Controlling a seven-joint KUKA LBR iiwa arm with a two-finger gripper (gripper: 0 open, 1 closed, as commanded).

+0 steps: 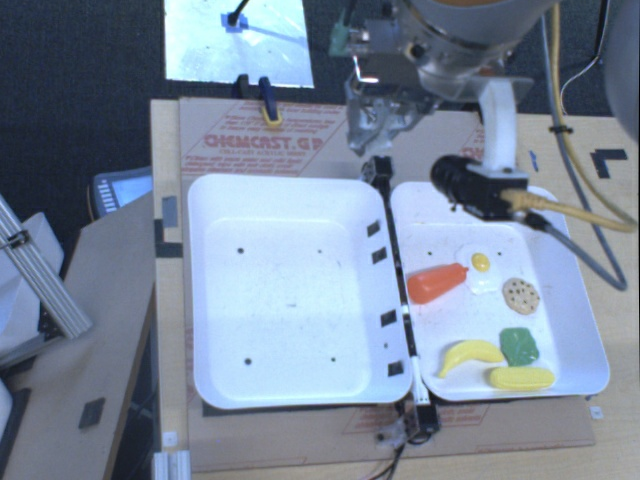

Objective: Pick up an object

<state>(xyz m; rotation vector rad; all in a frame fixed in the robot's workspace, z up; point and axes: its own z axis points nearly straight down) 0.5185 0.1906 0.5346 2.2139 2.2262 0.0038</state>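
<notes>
From above, the gripper (378,133) hangs over the back edge where the two bins meet, and the big grey arm (470,8) is cut off at the top. I cannot tell how it is set or if it holds anything. In the right bin (580,308) lie a carrot (436,283), a fried egg (479,264), a cookie (520,295), a banana (470,355), a green piece (519,344) and a yellow piece (521,377).

The arm (480,8) is cut off by the top edge, hiding the right bin's (590,358) far corner.

Red print on the brown board (262,140) seemingly reads "CHEMCAST GP".
</notes>
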